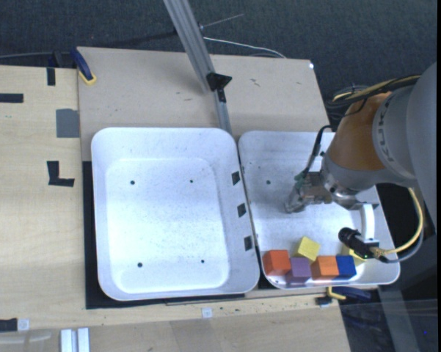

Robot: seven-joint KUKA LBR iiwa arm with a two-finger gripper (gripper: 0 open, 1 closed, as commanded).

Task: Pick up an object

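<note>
- Dark carpet runs around your bench (154, 86), a pale wood-look top with black tape marks on its left side and a grey patch (67, 122) near them.
- You have a slanted metal rail (194, 46) coming down from the top edge to the gap between the bins, and a thin wire trailing across the board beside it.
- Your left bin (110, 196) is white and shallow, speckled with small dark marks.
- Your right bin (268, 160) holds the blocks, all bunched at its near edge.
- Blocks look like small cubes: orange block (277, 261) at left, purple block (300, 268) touching it, second orange block (325, 267), then blue block (345, 265); that row runs left to right along the bin's near wall.
- Yellow block (307, 248) sits just behind the row, turned corner-on like a diamond.
- No cube shows a clear long axis.
- Your gripper (299, 199) is down over the middle of the right bin, apart from the blocks, tip pointing left; nothing visible between the tips, and you can't tell from this angle whether they're spread or closed.
</note>
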